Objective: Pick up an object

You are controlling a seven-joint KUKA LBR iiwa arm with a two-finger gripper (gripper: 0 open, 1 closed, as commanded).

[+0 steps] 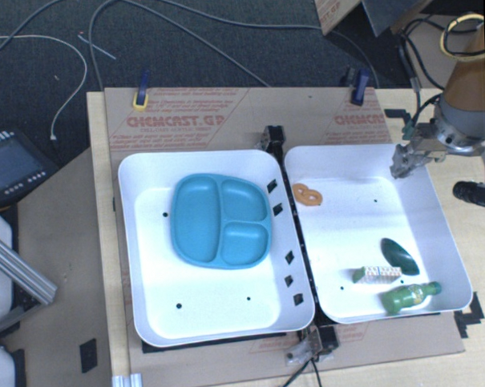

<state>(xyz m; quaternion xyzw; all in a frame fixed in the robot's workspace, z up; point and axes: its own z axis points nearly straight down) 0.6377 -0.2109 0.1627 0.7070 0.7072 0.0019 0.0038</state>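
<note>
Camera view: table carries two shallow white bins side by side, on a brown cardboard sheet printed with red lettering.

Left bin: holds one blue divided plate with three compartments, lying flat in the upper middle of the bin. Nothing rests on the plate.

Right bin: four small objects. An orange pretzel-shaped piece sits near the upper left corner, just beside the divider between the bins. A dark green oval object lies toward the lower right. Just below and left of it is a small pale striped item; the two are close, contact cannot be resolved. A green bottle lies on its side near the bin's lower edge, cap end pointing right.

Arm enters from the right, orange band visible above the wrist. Pincer hangs at the upper right rim of the right bin, well apart from all four objects. Nothing is seen between its tips; whether they are apart or together cannot be told at this resolution.

Two clamps, blue-yellow and blue, hold the cardboard's far edge.
</note>
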